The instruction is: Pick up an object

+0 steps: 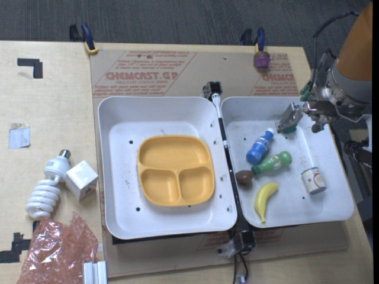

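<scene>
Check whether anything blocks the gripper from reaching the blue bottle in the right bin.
Nothing visible does. The gripper hovers over the right bin's upper part, and the blue bottle lies just below-left of it with bare bin floor between. The green bottle sits beyond the blue one, not in the path.

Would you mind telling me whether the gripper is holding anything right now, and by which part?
Nothing is held. The gripper hovers over the right bin's upper edge, with nothing between its fingers; the blue bottle lies apart below it.
</scene>
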You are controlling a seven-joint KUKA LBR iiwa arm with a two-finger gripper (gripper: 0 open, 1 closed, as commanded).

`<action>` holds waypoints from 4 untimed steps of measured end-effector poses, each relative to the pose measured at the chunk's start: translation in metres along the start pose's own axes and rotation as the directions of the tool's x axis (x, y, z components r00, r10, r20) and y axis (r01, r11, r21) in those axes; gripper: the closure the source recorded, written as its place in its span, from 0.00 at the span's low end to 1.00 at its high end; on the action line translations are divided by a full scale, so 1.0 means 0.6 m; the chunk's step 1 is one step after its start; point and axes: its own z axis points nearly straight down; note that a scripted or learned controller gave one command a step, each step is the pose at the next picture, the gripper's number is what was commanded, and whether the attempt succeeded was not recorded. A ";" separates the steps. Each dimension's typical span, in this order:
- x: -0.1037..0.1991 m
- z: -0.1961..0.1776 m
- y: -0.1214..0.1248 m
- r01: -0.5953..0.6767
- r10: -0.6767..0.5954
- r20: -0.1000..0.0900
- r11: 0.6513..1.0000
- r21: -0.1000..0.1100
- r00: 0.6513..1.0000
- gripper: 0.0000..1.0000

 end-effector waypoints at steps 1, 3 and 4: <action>-0.048 0.224 -0.055 -0.003 0.003 -0.001 1.000 0.000 1.000 0.00; 0.012 0.328 -0.129 -0.003 0.003 -0.001 1.000 0.000 1.000 0.00; 0.011 0.311 -0.127 -0.005 0.005 -0.001 1.000 -0.002 1.000 1.00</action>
